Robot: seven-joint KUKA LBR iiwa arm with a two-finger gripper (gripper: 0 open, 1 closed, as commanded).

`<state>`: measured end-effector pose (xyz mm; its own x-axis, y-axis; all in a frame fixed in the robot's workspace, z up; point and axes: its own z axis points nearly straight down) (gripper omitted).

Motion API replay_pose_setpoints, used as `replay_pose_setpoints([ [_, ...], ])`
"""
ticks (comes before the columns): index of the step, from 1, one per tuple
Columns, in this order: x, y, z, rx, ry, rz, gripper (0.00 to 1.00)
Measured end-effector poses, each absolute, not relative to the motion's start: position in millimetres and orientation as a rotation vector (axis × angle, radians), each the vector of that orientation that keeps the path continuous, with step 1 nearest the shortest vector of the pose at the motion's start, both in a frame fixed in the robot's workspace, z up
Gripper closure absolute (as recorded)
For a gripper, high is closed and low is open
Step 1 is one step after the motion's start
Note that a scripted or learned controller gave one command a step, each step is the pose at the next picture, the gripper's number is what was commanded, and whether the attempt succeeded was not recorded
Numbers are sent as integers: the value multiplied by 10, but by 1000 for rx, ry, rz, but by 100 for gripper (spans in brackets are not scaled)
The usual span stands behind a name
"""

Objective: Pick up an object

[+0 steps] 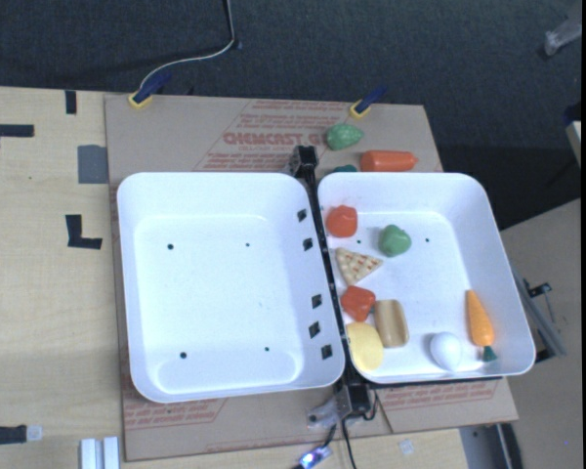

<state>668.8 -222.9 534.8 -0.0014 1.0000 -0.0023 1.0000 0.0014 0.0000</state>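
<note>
Pale grey sliver (563,37) at the view's upper right edge, possibly part of the arm.
</note>
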Motion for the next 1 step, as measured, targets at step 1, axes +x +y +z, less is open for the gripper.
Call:
replay_pose_setpoints([
  [1, 6688, -1454, 4607, 2218, 2234, -6, 0],
])
